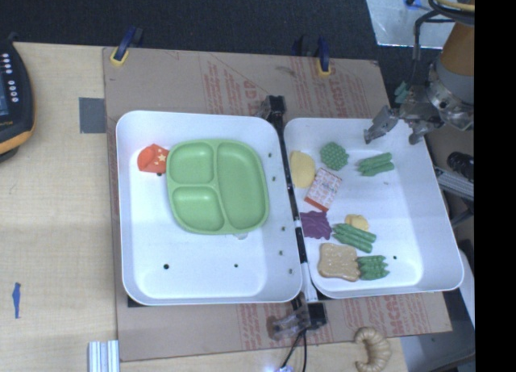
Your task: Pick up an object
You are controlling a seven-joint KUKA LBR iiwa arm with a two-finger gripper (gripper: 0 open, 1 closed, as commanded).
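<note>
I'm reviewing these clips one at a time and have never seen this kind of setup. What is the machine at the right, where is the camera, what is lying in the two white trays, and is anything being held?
One camera looks down at a slant on a bench. The machine is a robot arm entering from the right; its gripper hangs over the top right corner of the right bin, with nothing visible between its jaws, which look spread.

The left bin holds a green divided plate and a small red toy beside the plate's upper left.

The right bin holds toy food: a yellow piece, a round green piece, green beans, a red and white packet, a purple piece, more green pods, and a toast slice.
</note>
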